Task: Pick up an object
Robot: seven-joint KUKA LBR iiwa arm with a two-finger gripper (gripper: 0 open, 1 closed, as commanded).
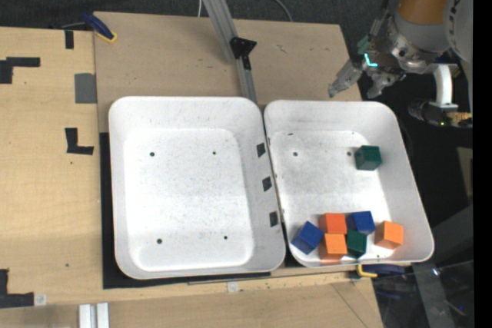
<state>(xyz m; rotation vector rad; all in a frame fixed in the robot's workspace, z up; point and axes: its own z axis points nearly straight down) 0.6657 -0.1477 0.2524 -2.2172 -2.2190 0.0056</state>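
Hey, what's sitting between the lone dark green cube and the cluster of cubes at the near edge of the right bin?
Nothing: in the camera view, bare white bin floor separates the lone dark green cube from the cluster of cubes.

A robotics lab: wooden bench (192,42) (tape-marked), paired white bins (123,165), mounted metal pole (219,4).

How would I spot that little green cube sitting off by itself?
Look at the right-hand shallow white bin. Near its far right side sits a small dark green cube. It stands alone, apart from the cluster of blue, orange and green cubes crowded at the bin's near edge.
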